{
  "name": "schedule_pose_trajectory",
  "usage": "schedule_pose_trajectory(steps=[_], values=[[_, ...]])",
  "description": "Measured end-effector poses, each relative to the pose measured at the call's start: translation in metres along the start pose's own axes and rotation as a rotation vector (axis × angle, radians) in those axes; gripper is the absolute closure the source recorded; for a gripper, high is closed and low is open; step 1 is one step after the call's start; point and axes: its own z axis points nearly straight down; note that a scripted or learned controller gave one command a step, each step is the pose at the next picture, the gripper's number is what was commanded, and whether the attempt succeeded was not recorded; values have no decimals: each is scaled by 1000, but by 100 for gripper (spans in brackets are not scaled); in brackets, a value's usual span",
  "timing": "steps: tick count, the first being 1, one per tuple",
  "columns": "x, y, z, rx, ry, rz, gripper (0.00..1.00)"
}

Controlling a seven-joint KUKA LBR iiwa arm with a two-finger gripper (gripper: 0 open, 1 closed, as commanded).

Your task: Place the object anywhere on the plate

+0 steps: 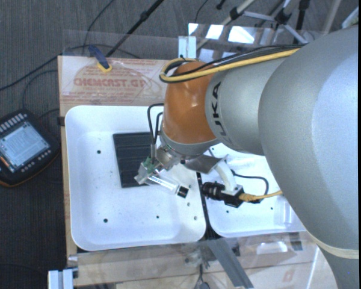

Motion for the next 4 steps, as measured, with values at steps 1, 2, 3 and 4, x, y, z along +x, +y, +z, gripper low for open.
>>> schedule_pose_trajectory(steps=[1,2,3,4], values=[[98,7,8,1,0,-73,100],[93,5,-75,-2,-6,-340,100],[108,15,-211,-2,-6,-615,100],[54,95,-273,-5,-7,-415,100]])
